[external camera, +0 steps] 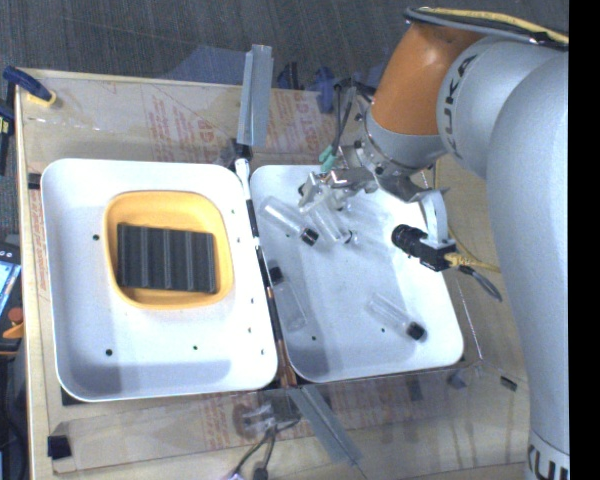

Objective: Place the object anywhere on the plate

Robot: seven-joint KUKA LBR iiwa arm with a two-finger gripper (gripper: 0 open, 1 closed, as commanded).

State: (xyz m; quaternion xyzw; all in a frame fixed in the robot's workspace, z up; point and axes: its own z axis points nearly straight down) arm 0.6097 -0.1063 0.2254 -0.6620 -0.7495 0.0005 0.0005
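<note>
The grey KUKA arm with its orange band [420, 63] reaches in from the right and bends down over the far part of the right-hand shallow white bin [435, 343], its wrist tilted toward the bin's back wall. The two-finger metal claw [325, 190] sits low among clear things there; whether it is wide or narrow I cannot tell, and nothing can be made out as gripped.

Just in front of the claw and slightly left lies a clear plastic tube with a black cap [288, 220], flat on the bin floor, long axis running diagonally, cap pointing toward the near right.

Well to the claw's left, in the left white bin [70, 348], rests the yellow rounded-square plate [170, 208], bearing a dark ribbed rectangular block [168, 258].
</note>
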